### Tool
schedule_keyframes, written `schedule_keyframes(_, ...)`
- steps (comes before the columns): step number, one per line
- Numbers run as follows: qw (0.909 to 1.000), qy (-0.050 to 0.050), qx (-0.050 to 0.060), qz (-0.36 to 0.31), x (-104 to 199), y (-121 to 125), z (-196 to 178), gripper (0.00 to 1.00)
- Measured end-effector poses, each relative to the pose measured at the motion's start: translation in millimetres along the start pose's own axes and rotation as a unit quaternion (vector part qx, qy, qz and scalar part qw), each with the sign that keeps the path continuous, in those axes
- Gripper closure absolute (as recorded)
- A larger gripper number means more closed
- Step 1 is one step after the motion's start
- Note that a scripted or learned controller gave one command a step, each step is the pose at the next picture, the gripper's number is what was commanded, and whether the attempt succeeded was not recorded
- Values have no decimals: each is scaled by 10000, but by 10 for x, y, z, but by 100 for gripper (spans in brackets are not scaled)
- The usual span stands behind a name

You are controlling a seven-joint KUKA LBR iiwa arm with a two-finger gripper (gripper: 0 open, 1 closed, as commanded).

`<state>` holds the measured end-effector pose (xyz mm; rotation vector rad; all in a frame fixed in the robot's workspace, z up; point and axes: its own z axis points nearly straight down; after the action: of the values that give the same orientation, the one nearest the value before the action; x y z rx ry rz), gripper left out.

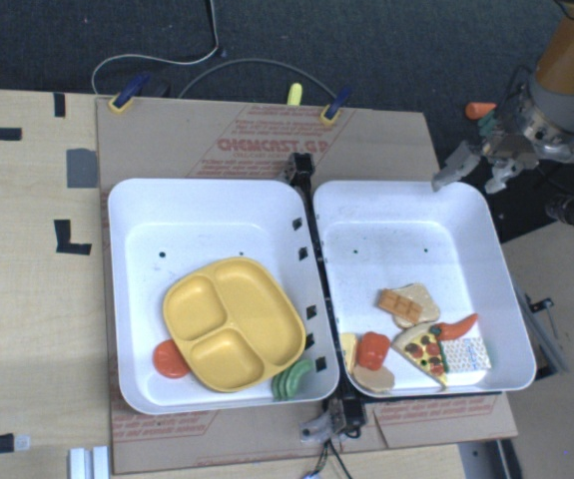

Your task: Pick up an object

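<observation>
Camera view: toy food (421,332) well below open pincer (476,166)

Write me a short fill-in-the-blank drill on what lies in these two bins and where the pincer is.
1. The yellow divided tray lies in the ____ bin.
2. The pizza slice lies in the ____ bin.
3. The pincer hovers near the right bin's far ____ corner.
4. The tomato beside the tray is ____ in colour.

Missing words: left; right; right; red
</observation>
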<state>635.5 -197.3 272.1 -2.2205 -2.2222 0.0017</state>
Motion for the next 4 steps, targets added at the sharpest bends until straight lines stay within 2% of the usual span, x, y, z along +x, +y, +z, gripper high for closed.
schedule_keyframes(1, 10000, 27, 68, -1, 454, -573, 974, 0)
schedule_keyframes(2, 10000, -13, -36, 12, 434, -1181, 1877, 0)
schedule_keyframes(3, 9999, -52, -108, 4, 650, -1369, 1820, 0)
schedule_keyframes(4, 10000, -21, -46, 5, 647, -1179, 1836, 0)
